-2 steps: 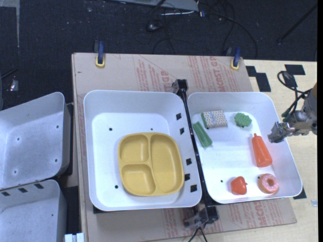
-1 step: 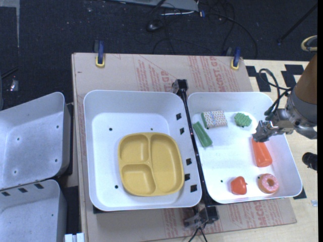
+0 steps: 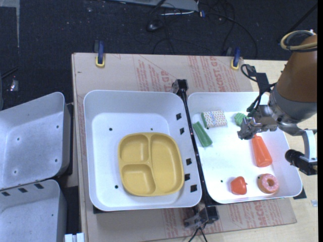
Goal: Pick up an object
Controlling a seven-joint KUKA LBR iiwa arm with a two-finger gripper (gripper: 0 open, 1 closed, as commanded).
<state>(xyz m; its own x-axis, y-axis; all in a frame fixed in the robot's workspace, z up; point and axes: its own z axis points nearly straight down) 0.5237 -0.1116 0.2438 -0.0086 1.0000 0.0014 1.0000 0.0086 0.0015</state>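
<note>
— orange carrot (image 3: 261,152), where? which way does it run?
— right bin (image 3: 222,188), mid-right; long axis near vertical in view, narrow end up, just under the gripper (image 3: 248,130).
— gripper's grasp?
— can't tell; dark and blurred.
— any writing?
— red print on the board (image 3: 146,74), unreadable.

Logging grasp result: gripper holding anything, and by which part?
Cannot be told. The gripper sits above the orange carrot's top end, beside a small green piece; nothing visibly between fingers.
</note>
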